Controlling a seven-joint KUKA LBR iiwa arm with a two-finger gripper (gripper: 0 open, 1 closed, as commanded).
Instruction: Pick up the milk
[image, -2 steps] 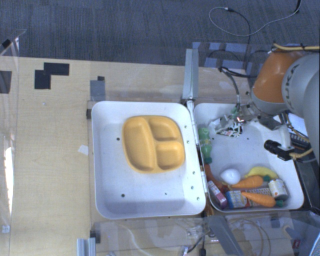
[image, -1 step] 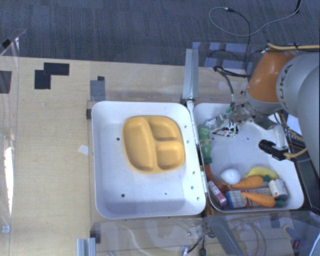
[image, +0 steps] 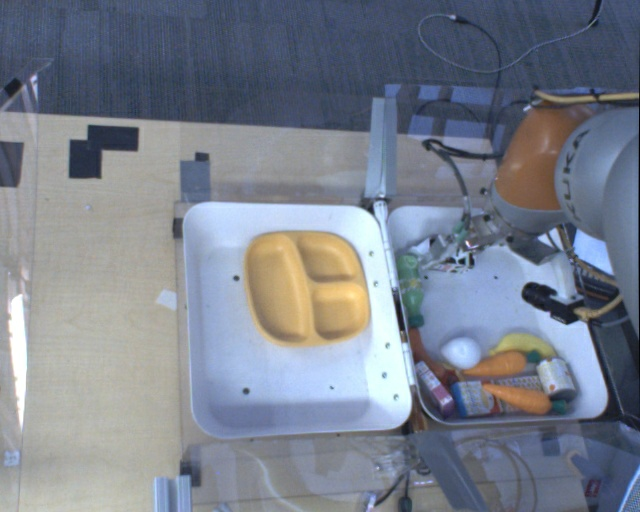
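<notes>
Reaching in from the right, the grey arm with its orange band (image: 535, 160) hangs over the far part of the right white bin (image: 500, 290); its two-finger gripper (image: 455, 250) sits low near the bin's far-left corner, though whether it is parted or closed I cannot tell; the small milk carton with a red-and-blue label (image: 470, 397) lies at the near edge, between a white egg (image: 461, 352) and two orange carrots (image: 515, 385); a yellow sectioned plastic plate (image: 305, 287) rests in the left white bin (image: 215, 330).
</notes>
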